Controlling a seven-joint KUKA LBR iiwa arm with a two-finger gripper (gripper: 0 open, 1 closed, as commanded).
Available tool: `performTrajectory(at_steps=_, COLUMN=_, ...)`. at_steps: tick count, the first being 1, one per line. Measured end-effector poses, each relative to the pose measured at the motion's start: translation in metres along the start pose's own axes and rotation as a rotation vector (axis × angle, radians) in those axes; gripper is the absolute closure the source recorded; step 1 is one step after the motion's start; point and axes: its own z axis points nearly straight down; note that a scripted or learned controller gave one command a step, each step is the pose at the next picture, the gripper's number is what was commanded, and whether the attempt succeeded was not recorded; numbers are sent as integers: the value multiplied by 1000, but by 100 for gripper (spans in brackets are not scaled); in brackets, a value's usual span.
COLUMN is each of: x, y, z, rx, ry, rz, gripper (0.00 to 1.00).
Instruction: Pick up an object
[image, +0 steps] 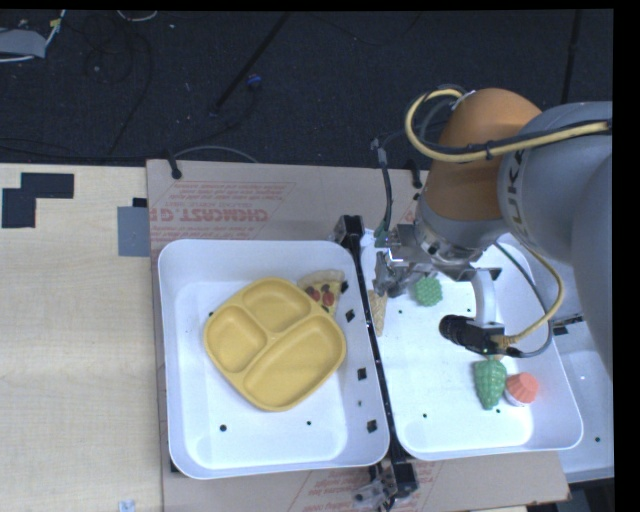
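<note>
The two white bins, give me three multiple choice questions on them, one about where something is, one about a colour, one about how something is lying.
1. Where is the yellow divided plate?
A. In the left bin
B. In the right bin
C. On the cardboard behind the bins

2. What colour is the small round object at the right bin's right side?
A. Blue
B. Orange-red
C. Black

3. How does the pizza slice toy lie against the yellow divided plate?
A. Stacked in its middle compartment
B. Far away, in the other bin
C. Right by its upper right rim, partly tucked behind it

Answers: 1 A, the plate sits in the middle of the left bin. 2 B, it shows orange-red beside a green toy. 3 C, the slice peeks out at the plate's upper right edge.
</note>
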Motion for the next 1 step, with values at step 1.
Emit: performTrajectory(at_steps=1, x=60, y=-7, z=-9, rx=-3, ry=-2, rz=0, gripper=100)
